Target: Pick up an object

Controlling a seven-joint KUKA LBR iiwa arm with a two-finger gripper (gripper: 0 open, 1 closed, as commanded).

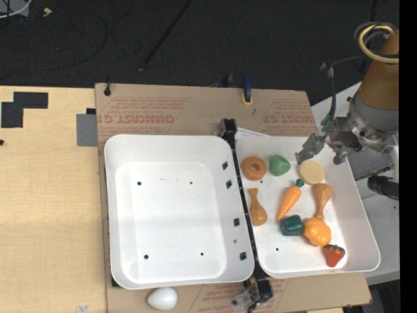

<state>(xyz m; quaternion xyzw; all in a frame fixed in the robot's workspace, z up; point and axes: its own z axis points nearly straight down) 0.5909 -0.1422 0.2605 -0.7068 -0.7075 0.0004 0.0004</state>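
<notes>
The right bin [365, 240] holds several toy foods: an orange doughnut [254, 168], a green piece [279, 165], a cream round disc [312, 172], a carrot [288, 201], two tan gourd-shaped pieces [257, 208] [322, 195], a dark green pepper [292, 225], an orange fruit [317, 231] and a red strawberry [333, 255]. My gripper [324, 152] hovers over the bin's far right corner, just above the cream disc. It is open, fingers spread apart, with nothing between them.
The left bin [117, 175] lies beside the right one, with a black divider [238, 201] between them. A white egg [162, 298] rests outside the bins at the front. Cardboard [169, 109] lies under both bins.
</notes>
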